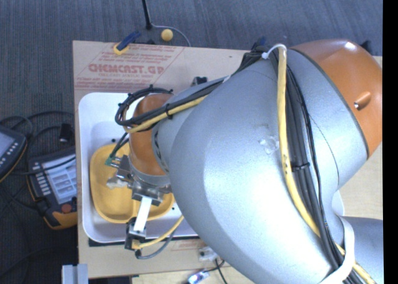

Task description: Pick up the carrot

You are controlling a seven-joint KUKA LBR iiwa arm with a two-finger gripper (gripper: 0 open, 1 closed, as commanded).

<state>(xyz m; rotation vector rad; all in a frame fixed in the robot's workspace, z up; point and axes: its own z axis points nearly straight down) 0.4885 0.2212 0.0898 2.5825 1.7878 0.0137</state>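
My gripper point(122, 179) reaches down into the left white bin point(87, 121), over a yellow, dish-like thing point(102, 186) that lies in the bin's near half. The grey arm with its orange wrist band point(146, 146) covers the right part of this bin and all of the bench to the right, so what lies beneath it is hidden. The gripper's tip is masked by its own body and cables.
The bin rests on a cardboard sheet with red print point(127, 68). A blue-and-yellow clip point(127, 41) and a small yellow ball point(166, 34) sit at the sheet's far edge. A control pendant point(53, 183) lies on the floor to the left.
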